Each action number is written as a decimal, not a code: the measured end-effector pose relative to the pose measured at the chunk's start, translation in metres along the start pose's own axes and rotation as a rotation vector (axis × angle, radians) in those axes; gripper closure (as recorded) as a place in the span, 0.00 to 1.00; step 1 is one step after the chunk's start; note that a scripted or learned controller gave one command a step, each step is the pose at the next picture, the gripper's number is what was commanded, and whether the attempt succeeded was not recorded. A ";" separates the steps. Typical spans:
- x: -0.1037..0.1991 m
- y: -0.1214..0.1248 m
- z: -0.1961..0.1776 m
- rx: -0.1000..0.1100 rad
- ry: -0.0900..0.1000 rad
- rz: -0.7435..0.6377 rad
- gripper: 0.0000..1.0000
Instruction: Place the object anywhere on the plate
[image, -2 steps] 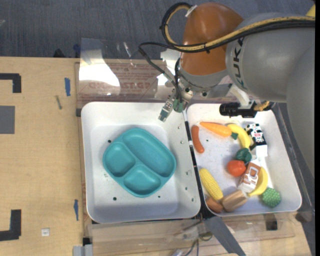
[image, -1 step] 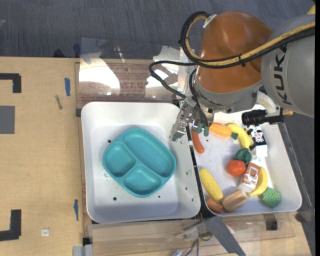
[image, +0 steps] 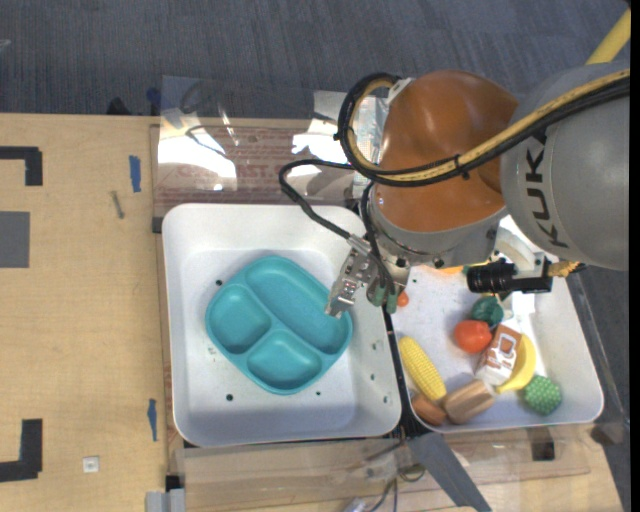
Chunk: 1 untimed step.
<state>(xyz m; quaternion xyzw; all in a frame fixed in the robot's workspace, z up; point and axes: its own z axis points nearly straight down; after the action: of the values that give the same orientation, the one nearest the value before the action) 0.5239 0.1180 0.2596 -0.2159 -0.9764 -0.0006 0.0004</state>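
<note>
A teal plate (image: 278, 322) with three compartments lies in the left white bin (image: 190, 300). My gripper (image: 362, 290) hangs over the wall between the two bins, at the plate's right edge. Its fingers stand apart, one silver fingertip (image: 343, 294) over the plate's rim, and I see nothing held between them. A small orange and green bit (image: 400, 298) shows just right of the gripper, at the right bin's left edge. The arm's orange band and grey body hide the back of the right bin.
The right bin (image: 585, 400) holds toy foods: a yellow corn cob (image: 422, 368), a red tomato (image: 472, 335), a banana (image: 522, 368), a green bumpy ball (image: 543, 395), a brown roll (image: 470, 400) and a small carton (image: 500, 350). Cardboard covers the bench at left.
</note>
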 end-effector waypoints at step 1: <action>0.017 -0.068 0.033 0.003 0.000 0.027 1.00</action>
<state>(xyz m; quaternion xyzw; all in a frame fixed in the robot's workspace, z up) 0.4797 0.0635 0.2261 -0.2289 -0.9735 0.0010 0.0008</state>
